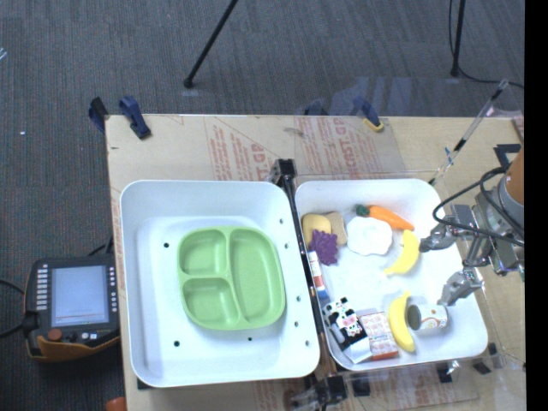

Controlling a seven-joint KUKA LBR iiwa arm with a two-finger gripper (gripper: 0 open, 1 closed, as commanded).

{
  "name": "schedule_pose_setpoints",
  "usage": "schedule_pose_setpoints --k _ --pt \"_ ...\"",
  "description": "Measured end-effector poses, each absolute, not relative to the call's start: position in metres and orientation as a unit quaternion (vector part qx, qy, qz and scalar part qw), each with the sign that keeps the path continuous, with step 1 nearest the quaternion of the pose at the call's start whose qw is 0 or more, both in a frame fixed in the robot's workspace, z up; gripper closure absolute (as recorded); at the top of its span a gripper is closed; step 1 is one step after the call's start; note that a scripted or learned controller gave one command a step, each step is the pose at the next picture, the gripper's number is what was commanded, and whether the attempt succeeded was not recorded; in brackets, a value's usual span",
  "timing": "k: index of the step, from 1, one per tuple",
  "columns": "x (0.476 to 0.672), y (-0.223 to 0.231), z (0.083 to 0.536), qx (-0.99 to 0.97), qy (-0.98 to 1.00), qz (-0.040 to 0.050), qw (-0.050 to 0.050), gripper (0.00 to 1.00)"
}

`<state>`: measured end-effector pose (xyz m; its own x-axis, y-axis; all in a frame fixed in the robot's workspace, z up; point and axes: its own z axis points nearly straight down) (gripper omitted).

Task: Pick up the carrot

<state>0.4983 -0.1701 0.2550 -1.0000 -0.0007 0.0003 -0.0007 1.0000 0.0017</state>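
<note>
Carrot lies at the back of the right bin, tip touching the fried egg, a banana just beside. Gripper hangs wide and empty near the bin's right wall — risk: fingers catch egg or banana instead.

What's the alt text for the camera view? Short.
The open gripper hovers at the right bin's right side, apart from the carrot lying near the bin's far edge beside a banana. The left bin holds a green tray.
</note>
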Motion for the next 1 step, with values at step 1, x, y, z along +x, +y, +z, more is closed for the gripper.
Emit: schedule_pose_setpoints --k 1 --pt "0.5810 -0.2042 0.1653 -0.002 -1.000 -0.0021 0.004 0.00"
